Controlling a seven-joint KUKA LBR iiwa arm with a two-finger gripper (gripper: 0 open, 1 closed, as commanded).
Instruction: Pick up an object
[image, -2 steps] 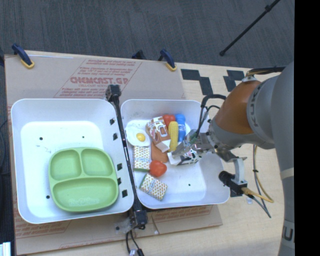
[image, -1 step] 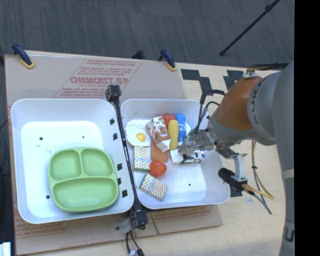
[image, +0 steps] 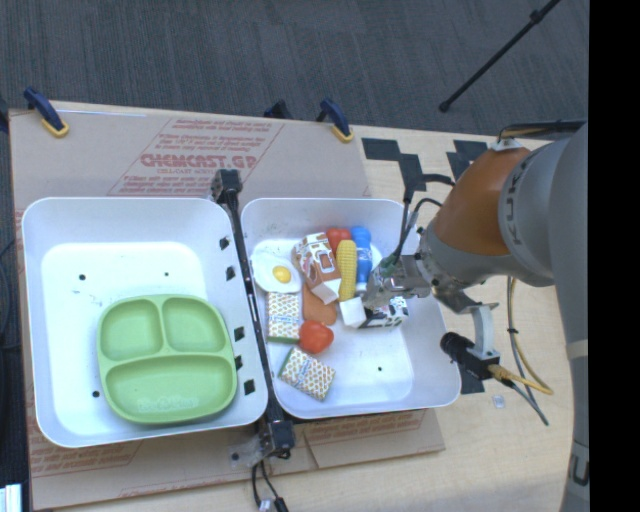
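One camera hung fixed above my bench (image: 470, 440) and looked down at a slant, far enough off to take in both white bins whole. The left bin (image: 60, 290) sat toward the left of the view, the right bin (image: 420, 375) near its middle, with dark floor (image: 300, 50) along the top. My arm (image: 510, 215) reached in from the right edge of the view.

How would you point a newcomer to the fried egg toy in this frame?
Start at the right bin, the one the arm reaches into. Look to its upper left corner, beside the divider between the bins. The fried egg lies there: flat, white, with a yellow yolk, unlike the boxy packets and the red tomato below it.
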